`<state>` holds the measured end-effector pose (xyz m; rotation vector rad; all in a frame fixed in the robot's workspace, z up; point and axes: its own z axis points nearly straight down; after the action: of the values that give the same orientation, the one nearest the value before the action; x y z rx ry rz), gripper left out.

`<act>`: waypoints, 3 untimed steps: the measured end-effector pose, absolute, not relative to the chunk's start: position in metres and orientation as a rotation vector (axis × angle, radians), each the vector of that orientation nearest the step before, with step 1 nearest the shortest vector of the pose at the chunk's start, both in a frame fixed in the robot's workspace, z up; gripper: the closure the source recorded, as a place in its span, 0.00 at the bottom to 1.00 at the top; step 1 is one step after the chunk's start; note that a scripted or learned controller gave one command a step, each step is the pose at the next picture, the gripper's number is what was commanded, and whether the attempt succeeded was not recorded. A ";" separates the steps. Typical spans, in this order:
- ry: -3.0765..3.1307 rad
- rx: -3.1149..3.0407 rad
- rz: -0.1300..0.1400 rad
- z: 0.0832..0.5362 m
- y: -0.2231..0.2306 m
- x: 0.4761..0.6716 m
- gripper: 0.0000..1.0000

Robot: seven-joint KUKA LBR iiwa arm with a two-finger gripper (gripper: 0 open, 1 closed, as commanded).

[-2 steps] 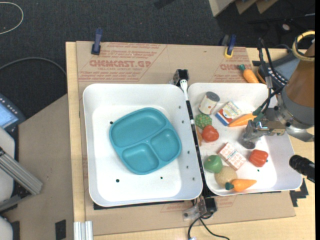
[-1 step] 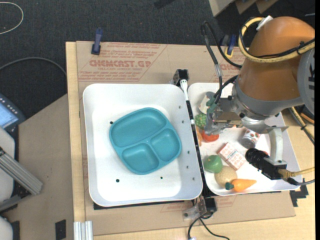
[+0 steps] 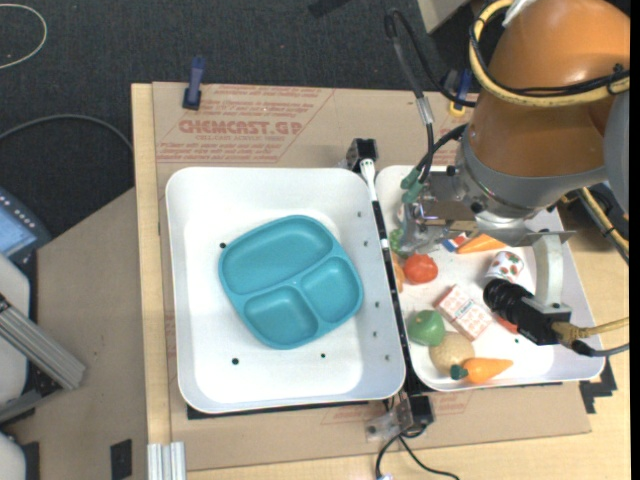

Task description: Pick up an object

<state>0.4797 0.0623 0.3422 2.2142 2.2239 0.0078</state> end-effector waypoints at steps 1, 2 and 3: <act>2.226 2.213 0.008 0.380 0.099 0.480 1.00; 2.218 2.226 -0.003 0.375 0.070 0.479 1.00; 2.218 2.229 -0.006 0.349 0.040 0.479 1.00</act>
<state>0.4790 0.0398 0.3494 2.2287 2.2180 -0.0065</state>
